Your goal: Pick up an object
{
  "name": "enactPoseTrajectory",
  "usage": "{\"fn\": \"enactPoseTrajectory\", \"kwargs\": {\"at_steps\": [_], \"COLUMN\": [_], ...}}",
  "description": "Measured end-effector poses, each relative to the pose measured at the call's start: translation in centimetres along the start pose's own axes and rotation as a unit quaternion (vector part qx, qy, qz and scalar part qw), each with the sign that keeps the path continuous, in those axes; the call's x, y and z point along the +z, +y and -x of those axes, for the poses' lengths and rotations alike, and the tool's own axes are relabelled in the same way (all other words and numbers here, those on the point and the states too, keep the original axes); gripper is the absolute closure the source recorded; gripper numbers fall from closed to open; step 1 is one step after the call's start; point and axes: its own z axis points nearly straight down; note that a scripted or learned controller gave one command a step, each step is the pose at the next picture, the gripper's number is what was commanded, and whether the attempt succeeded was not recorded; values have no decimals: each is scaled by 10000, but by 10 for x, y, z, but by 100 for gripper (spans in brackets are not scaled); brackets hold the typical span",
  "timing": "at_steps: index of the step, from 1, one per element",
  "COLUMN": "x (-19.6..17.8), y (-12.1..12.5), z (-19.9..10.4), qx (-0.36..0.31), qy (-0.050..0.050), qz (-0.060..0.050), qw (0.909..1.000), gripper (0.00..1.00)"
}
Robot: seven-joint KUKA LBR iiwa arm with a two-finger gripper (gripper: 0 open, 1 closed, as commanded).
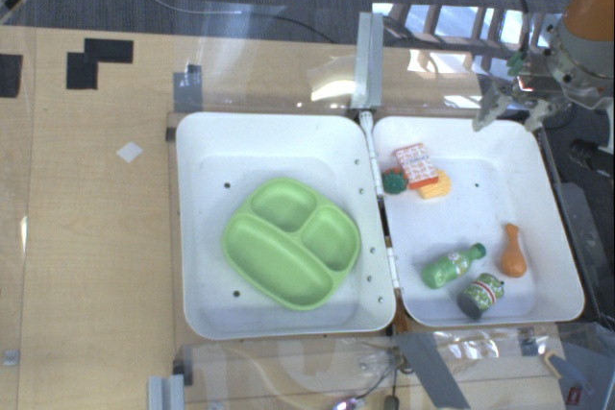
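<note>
Gripper [506, 111] hovers spread and empty at the right bin's [553, 206] 1 o'clock corner; next it needs to pick a target, maybe the green bottle [452, 265].

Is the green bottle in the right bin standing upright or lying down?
Lying down. The green bottle rests on its side on the right bin floor, its cap pointing toward the orange gourd.

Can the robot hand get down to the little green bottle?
Probably yes. The hand hangs above the right bin's far edge, and the green bottle lies uncovered, only a can close by.
</note>
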Motion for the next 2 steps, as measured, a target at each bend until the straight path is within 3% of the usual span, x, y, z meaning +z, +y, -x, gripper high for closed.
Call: {"fn": "enactPoseTrajectory", "kwargs": {"at_steps": [1, 2], "x": [108, 180], "y": [15, 3], "z": [-25, -33], "qx": [-606, -631], "qy": [4, 2], "qz": [-7, 18], "qw": [9982, 9980], "gripper": [0, 0]}}
